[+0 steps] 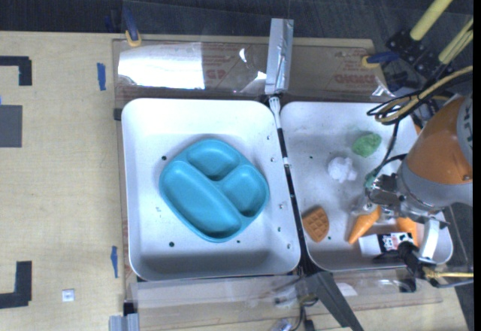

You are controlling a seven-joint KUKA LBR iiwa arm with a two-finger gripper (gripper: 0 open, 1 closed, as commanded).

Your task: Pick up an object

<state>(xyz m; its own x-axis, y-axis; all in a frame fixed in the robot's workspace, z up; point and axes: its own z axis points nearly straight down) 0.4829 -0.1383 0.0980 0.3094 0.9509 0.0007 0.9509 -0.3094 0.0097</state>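
While hung low over the right bin: arm (440, 164) reached in from the right, wrist just above the toys.
Pincer (383, 205): down among the things near the bin's front; open or closed, could not tell.
Right bin (316, 134): held a green lump (367, 144), a white crumpled bit (340, 168), a waffle-like brown piece (316, 223), an orange carrot-shaped toy (361, 226) and a white bottle with a black label (385, 244).
Nearest to pincer: carrot toy and bottle, just beside or touching; which one was aimed at, could not tell.
Left bin (143, 171): bore a blue divided tray (214, 188), well apart from the arm.
Bench (52, 171): carried both bins side by side.
Progress: judged early; nothing seen lifted, every thing lay on the bin floor.
Left to do: close on one thing, then raise it clear of the bin.
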